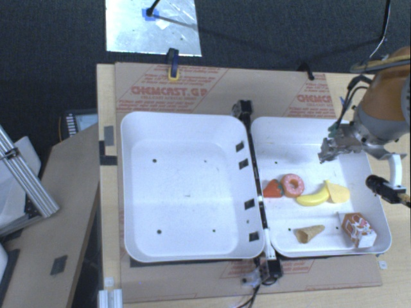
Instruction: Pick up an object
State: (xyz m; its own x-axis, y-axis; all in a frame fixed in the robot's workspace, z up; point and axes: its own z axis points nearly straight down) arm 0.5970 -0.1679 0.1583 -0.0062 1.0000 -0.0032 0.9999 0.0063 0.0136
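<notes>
Dark carpet surrounds a worktop (212, 82) covered with printed cardboard, and on it sit two white bins side by side. All the objects lie in the right bin (282, 136); a shiny metal sheet (153, 17) lies on the carpet beyond the worktop.

A strawberry (274, 188) touches a pink donut (293, 185) near the bin's left side. Just beside them, toward the arm, a banana (313, 199) lies against a yellow wedge (338, 192). Nearer the front wall lie a brown cone (309, 233) and, in the front right corner, a small red-and-white box (358, 229).

The gripper (329, 150) hangs over the bare rear part of the right bin, well apart from every object. It is small and dark against the white floor, so I cannot tell whether it is open or closed; nothing is visibly in its grasp.

The step in hand looks like the approach before a descent. To do it well, I would pick a piece that stands alone, such as the cone, since the strawberry–donut and banana–wedge pairs touch and could be shoved apart or caught together. The box sits tight in its corner, where the walls may block one side. Centre above the chosen piece and straddle its narrow width before lowering.
</notes>
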